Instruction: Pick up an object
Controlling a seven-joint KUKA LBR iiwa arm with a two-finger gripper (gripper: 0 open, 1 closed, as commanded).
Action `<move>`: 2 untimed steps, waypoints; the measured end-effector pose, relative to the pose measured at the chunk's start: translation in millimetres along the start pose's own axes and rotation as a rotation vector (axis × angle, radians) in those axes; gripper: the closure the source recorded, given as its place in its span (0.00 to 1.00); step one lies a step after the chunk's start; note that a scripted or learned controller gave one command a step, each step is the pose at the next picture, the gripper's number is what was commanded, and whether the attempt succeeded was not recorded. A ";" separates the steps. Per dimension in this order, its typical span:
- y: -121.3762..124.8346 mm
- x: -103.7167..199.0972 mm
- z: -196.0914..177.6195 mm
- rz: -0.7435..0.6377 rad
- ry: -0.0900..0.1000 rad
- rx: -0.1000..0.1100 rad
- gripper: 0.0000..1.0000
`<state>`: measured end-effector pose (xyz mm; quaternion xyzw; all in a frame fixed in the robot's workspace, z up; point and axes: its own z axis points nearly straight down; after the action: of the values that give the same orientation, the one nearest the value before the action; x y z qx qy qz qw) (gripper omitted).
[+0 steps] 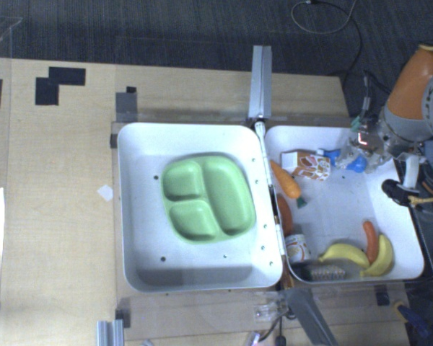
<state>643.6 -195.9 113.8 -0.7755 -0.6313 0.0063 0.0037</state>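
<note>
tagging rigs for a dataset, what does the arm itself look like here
The arm is a rounded grey body with a broad orange band above the wrist. Toward the gripper it narrows into smaller, darker metal hardware, where a small red light glows. No lettering or other markings can be made out at this size.

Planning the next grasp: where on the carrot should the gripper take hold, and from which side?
Probably take the carrot at its thick middle, coming from straight above and closing across its slanted length. It lies flat close to the left wall of the right bin, so a sideways approach looks cramped.
</note>
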 end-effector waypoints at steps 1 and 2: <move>18.0 38.8 -103.6 0.206 0.006 -0.015 1.00; 22.2 15.7 -144.6 0.345 0.006 -0.014 1.00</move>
<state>670.6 -184.7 258.0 -0.8725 -0.4887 0.0002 -0.0008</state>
